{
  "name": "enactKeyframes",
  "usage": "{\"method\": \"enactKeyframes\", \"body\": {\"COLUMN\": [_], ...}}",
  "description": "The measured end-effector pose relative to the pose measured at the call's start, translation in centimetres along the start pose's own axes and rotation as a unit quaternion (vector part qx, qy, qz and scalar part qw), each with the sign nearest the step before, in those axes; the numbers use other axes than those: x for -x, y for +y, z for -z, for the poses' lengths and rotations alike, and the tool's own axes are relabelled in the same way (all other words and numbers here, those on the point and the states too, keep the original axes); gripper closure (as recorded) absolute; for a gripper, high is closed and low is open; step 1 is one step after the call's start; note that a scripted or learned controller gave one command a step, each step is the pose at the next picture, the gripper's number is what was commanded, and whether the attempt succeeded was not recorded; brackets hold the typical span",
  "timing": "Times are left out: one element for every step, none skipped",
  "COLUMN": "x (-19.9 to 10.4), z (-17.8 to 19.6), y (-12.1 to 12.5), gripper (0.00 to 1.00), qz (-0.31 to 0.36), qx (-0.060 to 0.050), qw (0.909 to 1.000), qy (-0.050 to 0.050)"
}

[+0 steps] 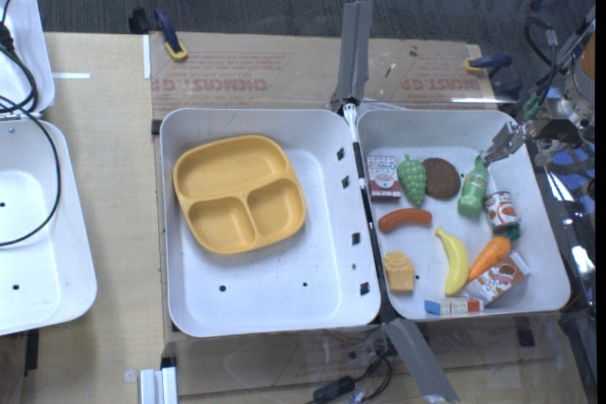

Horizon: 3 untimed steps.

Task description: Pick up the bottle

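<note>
A green bottle (472,187) lies in the right bin (540,203), its cap end pointing up and to the right. My gripper (503,146) reaches in from the right edge and hangs just above and to the right of the bottle's cap end. It looks close to the bottle, but I see nothing held in it. The arm's wrist (559,123) sits over the bin's far right corner.
Around the bottle lie a brown patty (440,178), green grapes (412,180), a pink carton (383,177), a sausage (405,219), a banana (454,260), a carrot (490,255) and a small can (500,210). The left bin (189,298) holds a yellow divided plate (240,193).
</note>
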<state>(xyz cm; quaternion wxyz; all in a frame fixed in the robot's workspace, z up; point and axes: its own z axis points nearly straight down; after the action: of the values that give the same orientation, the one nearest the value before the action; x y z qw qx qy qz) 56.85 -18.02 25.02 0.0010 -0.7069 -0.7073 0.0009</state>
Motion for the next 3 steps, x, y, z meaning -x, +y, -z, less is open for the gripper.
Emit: {"method": "enactKeyframes", "body": {"x": [3.2,-1.2,-1.1], "z": [-14.8,-15.6,-14.6], "y": [2.4,5.5,5.5], "gripper": [0.00,0.00,1.00], "qz": [0.008,-0.066,-0.064], "qx": [0.002,0.003,0.004], "qw": [1.0000,0.9978,0.9979], "qy": [0.003,0.000,-0.001]}}
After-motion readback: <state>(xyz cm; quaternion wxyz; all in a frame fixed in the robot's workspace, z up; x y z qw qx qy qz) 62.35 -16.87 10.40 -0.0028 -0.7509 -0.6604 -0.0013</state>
